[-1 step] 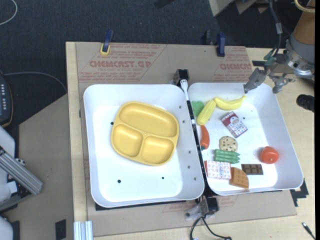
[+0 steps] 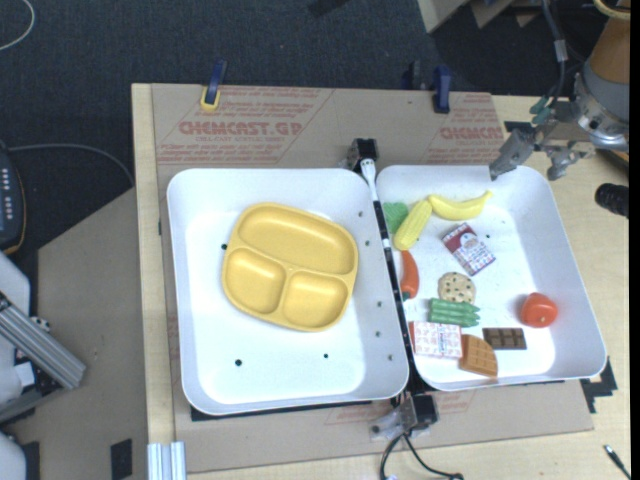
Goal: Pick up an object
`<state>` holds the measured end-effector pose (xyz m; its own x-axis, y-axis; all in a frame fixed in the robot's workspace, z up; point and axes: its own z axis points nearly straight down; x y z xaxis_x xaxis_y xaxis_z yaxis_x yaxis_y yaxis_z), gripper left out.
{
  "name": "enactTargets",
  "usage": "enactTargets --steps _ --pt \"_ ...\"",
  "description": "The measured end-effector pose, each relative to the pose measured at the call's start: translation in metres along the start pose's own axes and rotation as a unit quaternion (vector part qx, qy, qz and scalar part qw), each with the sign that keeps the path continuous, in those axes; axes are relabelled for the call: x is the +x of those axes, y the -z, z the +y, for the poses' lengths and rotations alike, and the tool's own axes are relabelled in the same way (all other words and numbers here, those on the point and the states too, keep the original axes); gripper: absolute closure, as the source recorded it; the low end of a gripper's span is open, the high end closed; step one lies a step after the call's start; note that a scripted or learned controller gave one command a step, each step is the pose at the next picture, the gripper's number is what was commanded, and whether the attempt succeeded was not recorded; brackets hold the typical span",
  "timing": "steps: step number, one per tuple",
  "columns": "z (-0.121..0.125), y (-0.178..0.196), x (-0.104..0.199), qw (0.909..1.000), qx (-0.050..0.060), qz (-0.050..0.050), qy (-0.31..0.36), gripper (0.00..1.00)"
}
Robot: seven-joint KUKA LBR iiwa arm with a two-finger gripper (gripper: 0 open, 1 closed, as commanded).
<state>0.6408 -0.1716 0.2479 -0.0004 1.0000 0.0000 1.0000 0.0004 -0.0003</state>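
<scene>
The right bin (image 2: 572,268) holds several toy foods: a banana (image 2: 458,205), a corn cob (image 2: 412,224), a red and white packet (image 2: 468,248), a cookie (image 2: 456,287), green beans (image 2: 455,312), a tomato (image 2: 539,310), a chocolate bar (image 2: 504,338) and a waffle (image 2: 478,356). My gripper (image 2: 531,164) hovers over the bin's far right corner, above and to the right of the banana. It is open, its fingers spread apart with nothing between them.
The left bin (image 2: 195,298) carries a yellow three-compartment plate (image 2: 289,265). An orange sausage (image 2: 409,273) and a green piece (image 2: 396,215) lie along the divider between the bins. Two clamps (image 2: 212,88) sit at the board's far edge.
</scene>
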Motion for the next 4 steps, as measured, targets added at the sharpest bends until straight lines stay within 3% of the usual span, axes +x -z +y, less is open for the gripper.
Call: enactTargets --steps 3,4 --pt "0.003 -0.165 0.003 1.0 0.002 0.0 0.001 0.0" --pt "0.005 -0.151 0.003 1.0 -0.001 0.0 0.0 1.0"
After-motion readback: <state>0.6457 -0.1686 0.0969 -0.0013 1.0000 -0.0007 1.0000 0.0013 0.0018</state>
